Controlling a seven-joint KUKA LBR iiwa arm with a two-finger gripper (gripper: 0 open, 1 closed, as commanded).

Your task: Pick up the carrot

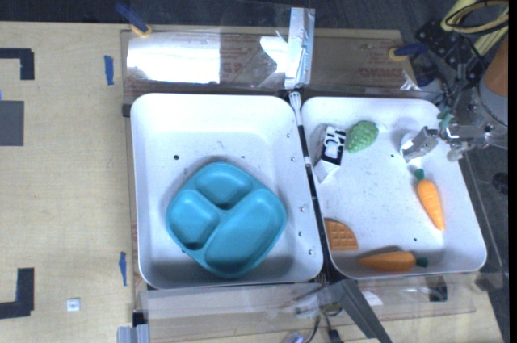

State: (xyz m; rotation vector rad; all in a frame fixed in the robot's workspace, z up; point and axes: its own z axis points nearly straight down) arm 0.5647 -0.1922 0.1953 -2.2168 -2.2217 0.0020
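The small orange plastic carrot with a green stub top (430,202) lies in the right-hand shallow white bin (472,257), close to that bin's right wall and about midway between its far and near edges. Its long axis runs nearly far-to-near, tilted slightly so the green top points to the far left and the tapered tip to the near right.

The metal two-finger gripper (420,144) hangs over the far right part of the same bin, at the end of the grey arm coming in from the right. The carrot lies just on the near side of it, a touch to the right, with the green top being the nearest part. Whether the fingers are spread or closed cannot be told from this angle; nothing is visibly between them.

The coming move would likely be a short shift toward the near edge and then down, with the fingers closing across the carrot's narrow width, left to right.

A second, longer orange carrot-like piece (388,260) lies crosswise along the bin's near wall, well apart from the gripper.
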